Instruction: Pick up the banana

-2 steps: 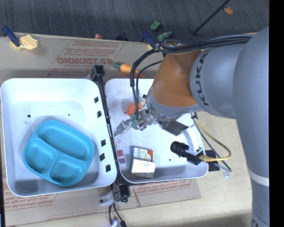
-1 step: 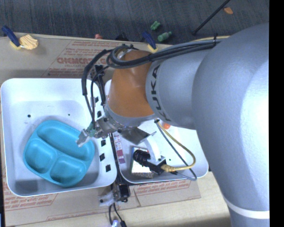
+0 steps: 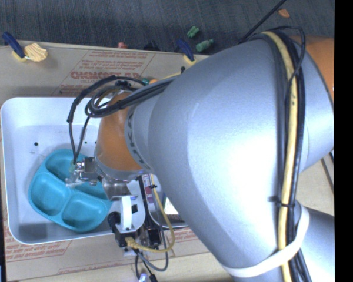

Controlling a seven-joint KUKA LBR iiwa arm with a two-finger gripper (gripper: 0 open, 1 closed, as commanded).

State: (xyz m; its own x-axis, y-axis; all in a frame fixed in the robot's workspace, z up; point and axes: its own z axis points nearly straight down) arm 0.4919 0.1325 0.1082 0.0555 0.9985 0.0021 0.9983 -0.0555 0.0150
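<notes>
Inside left white bin [image 3: 15, 157]: teal divided tray [image 3: 62, 195], arm [image 3: 223, 157] overhead.

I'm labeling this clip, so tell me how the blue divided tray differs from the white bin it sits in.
The blue divided plastic tray is turquoise with rounded lobes; the shallow white bin is plain white and rectangular. The tray is smaller, lying inside the bin toward its lower part. The tray is split into compartments; the bin is one open well. Both are shallow and partly hidden by the arm.
</notes>
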